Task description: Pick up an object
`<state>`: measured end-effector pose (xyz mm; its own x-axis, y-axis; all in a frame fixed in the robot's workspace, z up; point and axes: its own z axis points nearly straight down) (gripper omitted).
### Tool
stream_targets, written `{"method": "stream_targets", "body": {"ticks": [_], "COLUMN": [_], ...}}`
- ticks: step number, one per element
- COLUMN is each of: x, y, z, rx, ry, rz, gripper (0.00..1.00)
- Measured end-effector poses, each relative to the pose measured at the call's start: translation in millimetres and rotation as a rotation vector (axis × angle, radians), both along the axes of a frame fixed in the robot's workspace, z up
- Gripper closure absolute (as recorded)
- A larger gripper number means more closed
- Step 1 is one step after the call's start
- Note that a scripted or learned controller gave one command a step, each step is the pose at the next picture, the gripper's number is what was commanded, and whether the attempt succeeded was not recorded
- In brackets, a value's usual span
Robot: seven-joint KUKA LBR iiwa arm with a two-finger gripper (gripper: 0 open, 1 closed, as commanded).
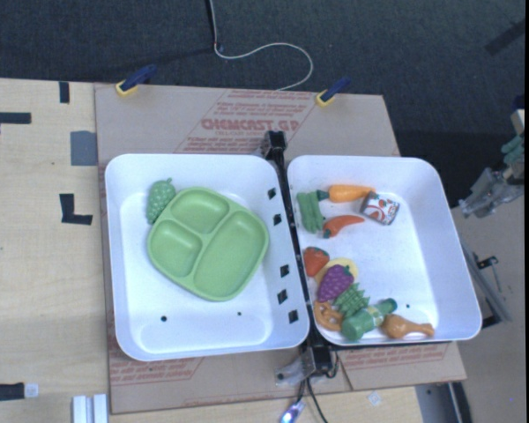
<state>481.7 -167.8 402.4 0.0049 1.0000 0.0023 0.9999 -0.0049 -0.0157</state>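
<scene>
Objects for picking lie mostly in the right bin (423,236), gathered along its left side next to the divider between the two bins. At the far end, an orange carrot (351,192) sits beside a small red-and-white can (379,208). A green pod-like piece (309,210) is to their left, and an orange pepper (342,226) is just below the carrot.

Toward the near end, a red fruit (315,261) touches a yellow piece (340,267), with a purple bunch of grapes (333,283) against both. Below them a spiky green toy (351,300), an orange pretzel-like shape (326,317), a smooth green piece (366,322) and a tan gourd-like piece (407,328) crowd the near corner.

The left bin (128,263) holds a green divided plate (210,243), lying flat, and a bumpy green bunch (160,199) touches its far left edge.

Both bins rest on a cardboard sheet (247,117) on the table (35,263). Two blue-and-yellow clamps (137,79) grip the sheet's far edge, and a white cable (256,53) loops beyond it.

My end effector (492,192) shows as a grey form past the right bin's right rim, well apart from every toy. I cannot tell whether it is wide or narrow, and I see nothing held in it.
</scene>
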Motion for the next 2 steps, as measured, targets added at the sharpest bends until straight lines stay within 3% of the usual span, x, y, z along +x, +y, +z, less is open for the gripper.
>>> {"method": "stream_targets", "body": {"ticks": [1,2], "x": [1,2], "y": [-60,-56], "z": [-20,143], "rx": [-0.004,-0.011], "ry": [-0.012,-0.034], "rz": [-0.001,0.007], "gripper": [1.0,1.0]}}
